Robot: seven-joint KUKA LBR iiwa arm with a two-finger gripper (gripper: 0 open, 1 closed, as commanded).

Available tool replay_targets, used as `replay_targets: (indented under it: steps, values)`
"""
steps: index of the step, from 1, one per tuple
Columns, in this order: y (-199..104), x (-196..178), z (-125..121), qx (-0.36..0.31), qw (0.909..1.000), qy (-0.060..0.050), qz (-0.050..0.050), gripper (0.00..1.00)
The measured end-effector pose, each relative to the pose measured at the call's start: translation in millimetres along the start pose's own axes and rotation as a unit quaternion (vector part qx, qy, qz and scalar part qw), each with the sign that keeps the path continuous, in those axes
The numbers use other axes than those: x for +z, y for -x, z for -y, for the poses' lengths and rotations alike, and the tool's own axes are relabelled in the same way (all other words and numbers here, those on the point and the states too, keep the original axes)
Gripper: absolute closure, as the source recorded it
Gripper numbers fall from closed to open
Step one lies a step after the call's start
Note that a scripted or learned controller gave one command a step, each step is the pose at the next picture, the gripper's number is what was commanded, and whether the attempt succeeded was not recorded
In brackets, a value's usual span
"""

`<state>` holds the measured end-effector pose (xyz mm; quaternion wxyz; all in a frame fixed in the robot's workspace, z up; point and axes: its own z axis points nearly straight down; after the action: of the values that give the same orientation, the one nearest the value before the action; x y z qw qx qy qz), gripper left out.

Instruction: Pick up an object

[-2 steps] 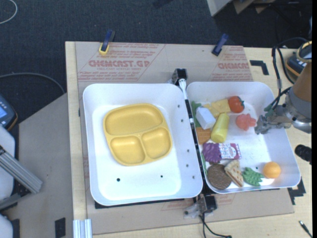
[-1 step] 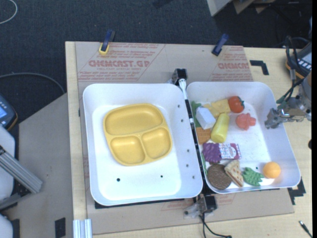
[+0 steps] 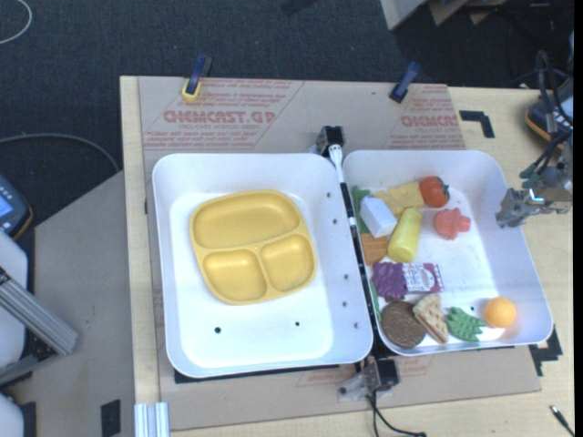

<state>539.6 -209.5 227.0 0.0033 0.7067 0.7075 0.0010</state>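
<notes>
Just over the right bin's outer rim hovers the gripper, its state impossible to tell, while toy food crowds inside: a tomato, yellow bottle, orange ball, cookie.

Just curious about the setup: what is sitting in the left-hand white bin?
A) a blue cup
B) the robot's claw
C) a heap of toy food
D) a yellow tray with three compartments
D: the left bin holds a yellow divided tray with one large and two smaller compartments, while the toy food lies in the right bin.
</notes>
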Motion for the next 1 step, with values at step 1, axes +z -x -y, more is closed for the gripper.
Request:
replay_targets:
  steps: [1]
  values:
    - [-51.5, 8.9, -15.5, -0.002, 1.0, -0.003, -0.002, 1.0]
